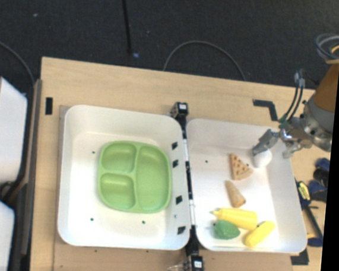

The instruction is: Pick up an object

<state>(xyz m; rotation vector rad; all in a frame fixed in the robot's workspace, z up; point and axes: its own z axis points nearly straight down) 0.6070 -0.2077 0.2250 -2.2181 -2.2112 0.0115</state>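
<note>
my gripper hangs fingers spread, holding nothing, just right of the pizza slice toy; closing here likely misses.

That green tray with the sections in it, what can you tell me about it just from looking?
The green tray is a pale green, smooth, plastic-looking plate with rounded corners. It is split into three compartments: two smaller ones on the camera's left and one long one on the right. It lies flat, slightly turned, near the middle of the left bin, resting on the bin's white floor. Nothing lies in its compartments, and nothing else touches it.
</note>
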